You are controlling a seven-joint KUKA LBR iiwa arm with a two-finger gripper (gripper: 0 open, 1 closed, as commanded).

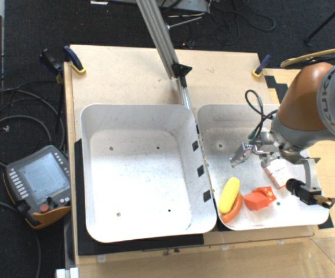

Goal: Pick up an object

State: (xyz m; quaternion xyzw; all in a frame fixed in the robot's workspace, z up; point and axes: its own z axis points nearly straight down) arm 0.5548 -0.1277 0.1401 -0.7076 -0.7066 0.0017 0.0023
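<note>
In the right bin [219, 120], near its front, a yellow banana-shaped object [229, 193] lies over an orange object [232, 212]. A red block [259, 198] sits just to their right. Further right, a white box with a red label [276, 173] lies partly under the arm. My gripper [244, 153] hangs over the middle of the right bin, up and slightly right of the yellow object and left of the white box. I see nothing held in it.
The left bin [87, 117] sits beside the right one, and their rims meet at the centre. A slanted aluminium post [159, 33] reaches down to the back of that shared rim. A teach pendant [39, 184] lies off the bench at left. Cables run around the wrist.
</note>
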